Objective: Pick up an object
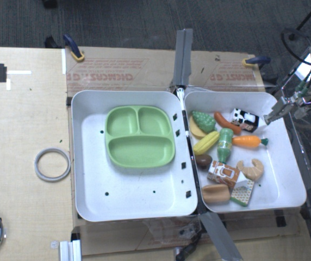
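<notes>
Looking down at the desk, I saw the hand (271, 117) at the far right rim of the right bin (286, 173), probably staged outside the pile; I could not tell its opening or any hold. The toy food lay crowded in that bin's left half, the carrot (247, 141) nearest, so it seemed the easiest pick.

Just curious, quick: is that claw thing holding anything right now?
Gripper: cannot be told; it sits at the right bin's far right edge beside the toy cow.
</notes>
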`<state>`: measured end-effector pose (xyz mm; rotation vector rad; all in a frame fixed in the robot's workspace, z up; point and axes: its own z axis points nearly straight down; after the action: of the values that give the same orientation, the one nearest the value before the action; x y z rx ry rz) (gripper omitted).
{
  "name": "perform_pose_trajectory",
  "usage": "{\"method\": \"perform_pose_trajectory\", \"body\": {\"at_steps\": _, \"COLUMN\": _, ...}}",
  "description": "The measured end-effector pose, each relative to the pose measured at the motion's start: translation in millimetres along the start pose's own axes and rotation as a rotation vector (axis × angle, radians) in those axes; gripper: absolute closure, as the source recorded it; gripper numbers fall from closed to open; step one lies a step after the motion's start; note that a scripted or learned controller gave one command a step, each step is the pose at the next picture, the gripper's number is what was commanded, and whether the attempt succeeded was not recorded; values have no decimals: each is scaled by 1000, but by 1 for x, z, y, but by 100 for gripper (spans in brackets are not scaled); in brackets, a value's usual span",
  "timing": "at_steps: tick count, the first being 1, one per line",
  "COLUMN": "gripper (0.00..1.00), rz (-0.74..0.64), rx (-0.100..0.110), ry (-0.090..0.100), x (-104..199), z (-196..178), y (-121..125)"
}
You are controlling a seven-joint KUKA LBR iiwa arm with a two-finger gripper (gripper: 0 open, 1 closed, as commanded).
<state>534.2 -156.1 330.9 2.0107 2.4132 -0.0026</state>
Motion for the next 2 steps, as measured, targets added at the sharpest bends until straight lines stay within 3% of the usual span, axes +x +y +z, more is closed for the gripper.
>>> {"method": "perform_pose_trajectory", "body": {"at_steps": 1, "gripper": 0, "rz": 123, "rx": 2, "ry": 2, "x": 10, "z": 144, "y": -37}}
{"method": "perform_pose_trajectory", "body": {"at_steps": 2, "gripper": 0, "rz": 72, "rx": 0, "ry": 1, "x": -15, "z": 240, "y": 17}}
